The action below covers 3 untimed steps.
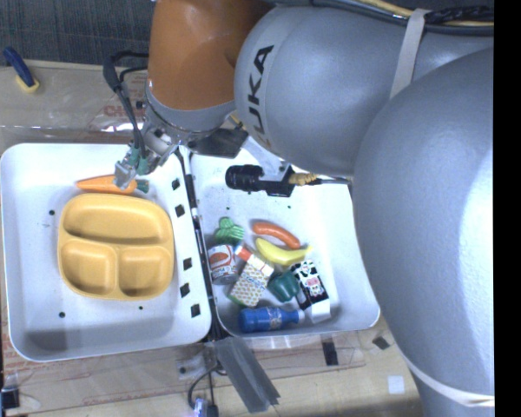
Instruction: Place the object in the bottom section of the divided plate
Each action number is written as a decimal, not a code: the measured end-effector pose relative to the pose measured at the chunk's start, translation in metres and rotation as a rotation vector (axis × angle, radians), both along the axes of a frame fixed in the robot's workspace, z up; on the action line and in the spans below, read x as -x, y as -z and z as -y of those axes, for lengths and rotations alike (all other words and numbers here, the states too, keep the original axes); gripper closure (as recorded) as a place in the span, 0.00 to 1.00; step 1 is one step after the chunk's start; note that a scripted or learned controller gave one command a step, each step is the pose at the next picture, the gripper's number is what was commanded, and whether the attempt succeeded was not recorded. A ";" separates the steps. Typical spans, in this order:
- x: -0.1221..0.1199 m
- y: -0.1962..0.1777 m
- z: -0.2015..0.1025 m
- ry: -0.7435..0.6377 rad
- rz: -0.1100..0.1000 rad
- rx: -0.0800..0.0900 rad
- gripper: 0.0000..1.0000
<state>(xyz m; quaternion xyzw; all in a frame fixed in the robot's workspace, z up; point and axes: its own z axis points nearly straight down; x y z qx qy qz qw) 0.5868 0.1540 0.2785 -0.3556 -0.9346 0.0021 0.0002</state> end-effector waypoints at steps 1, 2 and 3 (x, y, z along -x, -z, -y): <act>0.000 0.000 0.000 0.000 0.000 0.000 0.00; -0.001 -0.010 0.000 -0.003 0.000 0.000 1.00; -0.001 -0.010 0.000 -0.003 0.000 0.000 0.00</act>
